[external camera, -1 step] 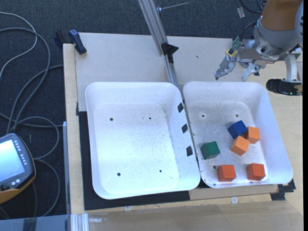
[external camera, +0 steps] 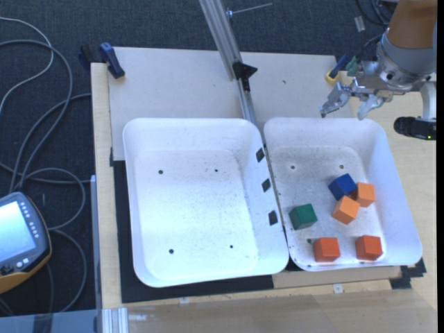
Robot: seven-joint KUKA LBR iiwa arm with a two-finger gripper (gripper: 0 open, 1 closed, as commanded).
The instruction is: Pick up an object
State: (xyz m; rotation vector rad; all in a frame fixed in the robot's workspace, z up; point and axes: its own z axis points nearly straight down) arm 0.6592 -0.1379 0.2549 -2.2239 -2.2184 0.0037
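The right bin (external camera: 388, 159) holds several small blocks: a blue cube (external camera: 342, 185), an orange cube (external camera: 365, 193) beside it, another orange cube (external camera: 345, 210), a green cube (external camera: 302, 216), and two red-orange cubes (external camera: 325, 249) (external camera: 369, 247) near the front rim. My gripper (external camera: 349, 105) hangs above the back rim of that bin, well away from the blocks. Its two fingers are spread apart with nothing between them.
The left bin (external camera: 139, 186) sits beside the right one, with black clips (external camera: 266, 184) along the shared edge. A slanted metal rail (external camera: 222, 33) crosses the board behind the bins. A teach pendant (external camera: 17, 238) and cables lie at the far left.
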